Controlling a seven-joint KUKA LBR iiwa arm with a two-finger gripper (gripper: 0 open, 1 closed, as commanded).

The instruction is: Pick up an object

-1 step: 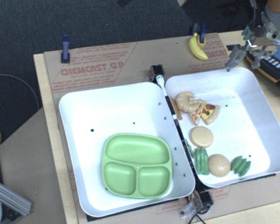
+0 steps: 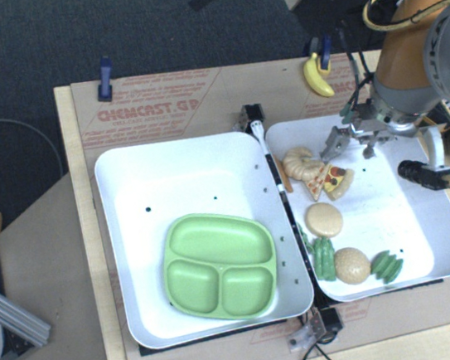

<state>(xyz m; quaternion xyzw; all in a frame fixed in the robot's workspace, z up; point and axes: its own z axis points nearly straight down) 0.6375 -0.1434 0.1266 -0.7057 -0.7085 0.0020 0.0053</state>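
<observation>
Right below the claw [image 2: 352, 141], a pizza slice [image 2: 331, 180] is lying in the right bin [image 2: 422, 233], with a croissant-like pastry [image 2: 297, 163] touching it on the side toward the bins' shared edge. The claw is hanging over the far part of this bin with its two fingers spread apart and nothing sitting between them; one finger [image 2: 333, 144] is pointing down toward the pastry and slice. Nearer the camera from the claw, a pale round bun [image 2: 324, 220] is resting, then a green pea pod [image 2: 325, 257] beside a second tan bun [image 2: 352, 265], and a smaller green vegetable [image 2: 386, 266] is lying just past that, close to the bin's near rim. Across the divider from the claw, the left bin [image 2: 127, 198] is holding a light green divided plate [image 2: 219, 265], its three compartments facing up. Both bins are sitting on a brown cardboard-covered bench [image 2: 163, 100]. Beyond the claw, at the bench's far edge, a yellow banana [image 2: 317, 75] is lying beside a blue clamp [image 2: 325, 53], and another blue clamp [image 2: 104, 77] is gripping the far left edge. Dark carpet [image 2: 21, 46] is surrounding the bench.
</observation>
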